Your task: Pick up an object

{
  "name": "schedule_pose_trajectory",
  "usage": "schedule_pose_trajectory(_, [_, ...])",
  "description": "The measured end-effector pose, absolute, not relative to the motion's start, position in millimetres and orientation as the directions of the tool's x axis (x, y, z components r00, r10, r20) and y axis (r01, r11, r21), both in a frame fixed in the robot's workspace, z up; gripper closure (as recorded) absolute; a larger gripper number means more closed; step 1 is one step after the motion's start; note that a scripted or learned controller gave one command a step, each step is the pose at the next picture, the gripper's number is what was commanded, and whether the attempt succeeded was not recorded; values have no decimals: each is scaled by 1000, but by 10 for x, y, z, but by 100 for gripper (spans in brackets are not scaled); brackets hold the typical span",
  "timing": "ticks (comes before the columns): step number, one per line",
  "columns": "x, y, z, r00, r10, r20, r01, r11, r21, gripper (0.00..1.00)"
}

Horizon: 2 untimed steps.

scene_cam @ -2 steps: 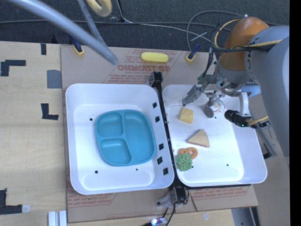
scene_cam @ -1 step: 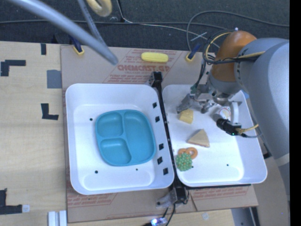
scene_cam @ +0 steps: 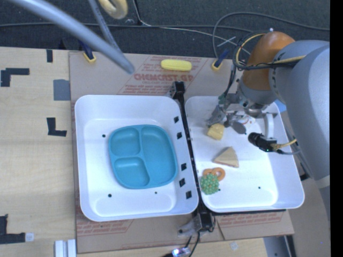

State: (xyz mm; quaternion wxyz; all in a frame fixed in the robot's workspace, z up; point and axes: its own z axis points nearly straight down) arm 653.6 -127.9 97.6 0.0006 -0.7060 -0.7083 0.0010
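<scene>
the hand (scene_cam: 225, 118) hangs low in the right bin (scene_cam: 278, 197) just above the yellow block (scene_cam: 216, 131); i cannot tell its grip state.

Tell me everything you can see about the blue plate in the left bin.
The blue plate is a light blue, rounded-rectangle tray, plastic by the look of it, with raised dividers forming three compartments: one long section on its right side and two smaller ones on its left. It lies flat, right side up, turned slightly askew, near the middle of the left bin. It rests on the bin floor; nothing lies on it and nothing else touches it.
</scene>
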Motion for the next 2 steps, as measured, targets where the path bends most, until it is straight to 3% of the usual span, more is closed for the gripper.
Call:
schedule_pose_trajectory(1, [6454,-1323,1524,-1,1000,0,1000,1,2,100])
schedule_pose_trajectory(2, [6551,-1318,1996,-2,1000,-1,1000,2,5,100])
